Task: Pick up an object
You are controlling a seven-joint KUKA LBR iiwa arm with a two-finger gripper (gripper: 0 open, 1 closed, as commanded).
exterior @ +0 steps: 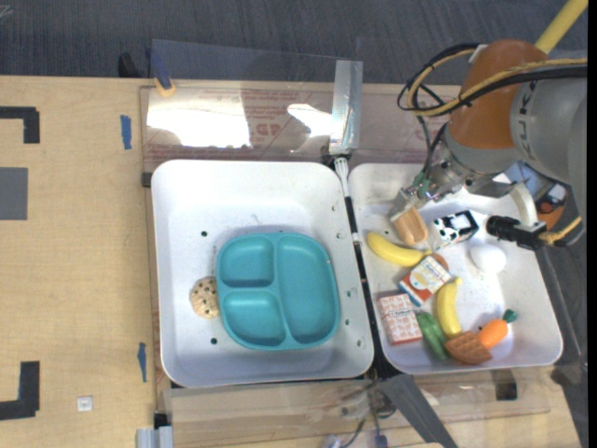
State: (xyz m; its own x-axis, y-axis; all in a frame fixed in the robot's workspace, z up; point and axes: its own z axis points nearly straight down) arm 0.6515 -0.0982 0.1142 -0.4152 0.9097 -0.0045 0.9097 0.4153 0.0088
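Note:
My gripper (413,200) hangs over the upper left part of the right bin (546,343), below the arm's orange band. Directly under it is a tan bread-like piece (409,227); whether the two touch is unclear. A yellow banana (394,250) lies just below that piece. To the gripper's right are a black-and-white toy (455,227) and a white egg (487,258).
Lower in the right bin lie a small carton (427,278), a red box (398,317), a second banana (450,306), a green vegetable (432,334), a carrot (494,331) and a brown pastry (466,348). The left bin (177,194) holds a teal divided plate (277,287) and a cookie (204,297).

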